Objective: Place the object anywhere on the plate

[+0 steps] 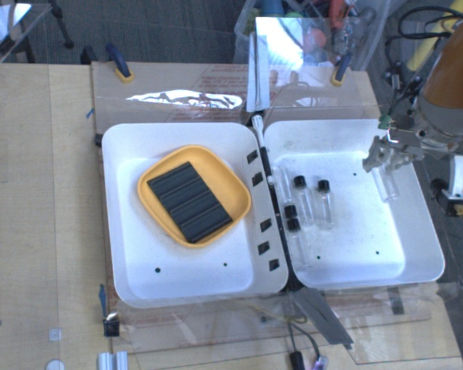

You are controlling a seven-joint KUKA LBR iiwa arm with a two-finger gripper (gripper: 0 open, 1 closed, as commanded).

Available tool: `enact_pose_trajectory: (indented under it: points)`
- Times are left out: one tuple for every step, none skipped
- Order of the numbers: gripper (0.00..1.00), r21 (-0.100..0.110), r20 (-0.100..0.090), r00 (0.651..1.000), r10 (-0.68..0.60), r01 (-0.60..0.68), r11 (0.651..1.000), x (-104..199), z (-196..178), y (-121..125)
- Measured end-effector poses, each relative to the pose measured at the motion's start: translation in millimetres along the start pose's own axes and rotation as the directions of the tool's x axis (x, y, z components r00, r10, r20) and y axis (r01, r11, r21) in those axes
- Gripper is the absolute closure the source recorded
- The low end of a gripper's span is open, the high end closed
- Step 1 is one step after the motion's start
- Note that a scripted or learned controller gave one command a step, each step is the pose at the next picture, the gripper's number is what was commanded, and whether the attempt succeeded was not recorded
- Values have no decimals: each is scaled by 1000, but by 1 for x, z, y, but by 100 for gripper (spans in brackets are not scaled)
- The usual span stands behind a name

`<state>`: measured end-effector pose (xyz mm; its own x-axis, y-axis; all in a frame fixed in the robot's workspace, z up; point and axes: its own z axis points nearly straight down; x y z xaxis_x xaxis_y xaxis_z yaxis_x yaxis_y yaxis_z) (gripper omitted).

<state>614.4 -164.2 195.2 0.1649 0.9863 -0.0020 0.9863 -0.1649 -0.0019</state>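
Note:
A yellow plate (235, 195) lies in the left bin (131, 276), and a black ridged pad (190, 201) rests flat on it. My gripper (387, 163) hangs over the right side of the right bin (417, 260), far from the plate. It is shut on a clear vial (388, 185), which hangs down from the fingers at a slight tilt. The top of the vial is hidden in the gripper.
Several clear vials with black caps (312, 200) lie on the left of the right bin, near the divider (264, 206) between the bins. A clear box of colourful items (316, 6) stands behind the bins. Cables (301, 345) run along the front edge.

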Motion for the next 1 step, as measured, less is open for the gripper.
enact_pose_trajectory:
  points:
    - [0, 0, 0, 1000, 0, 0, 1000, 0, 0, 0]
